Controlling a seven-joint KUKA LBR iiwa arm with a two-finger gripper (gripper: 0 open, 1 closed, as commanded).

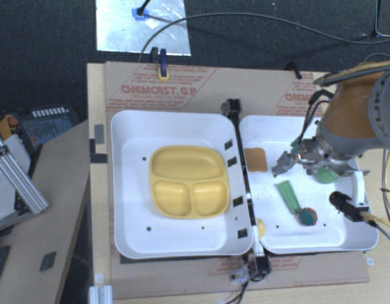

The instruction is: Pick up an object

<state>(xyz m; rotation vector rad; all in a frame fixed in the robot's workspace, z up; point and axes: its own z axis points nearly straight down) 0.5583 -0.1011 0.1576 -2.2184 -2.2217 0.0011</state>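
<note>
Toys in right bin (356, 233): green stick (288, 196) looks light, stiff; grab its middle. Hand (285, 165) above it, grip can't tell.

Glossy white plastic bins (128, 170), smooth yellow plastic tray (188, 181) — matt cardboard (201, 84), shiny foil sheet (122, 18)

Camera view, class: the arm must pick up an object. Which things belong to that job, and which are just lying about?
Job:
end effector
green stick
brown pad
teal ball
right bin

Lying about:
yellow divided tray
left bin
foil sheet
</note>
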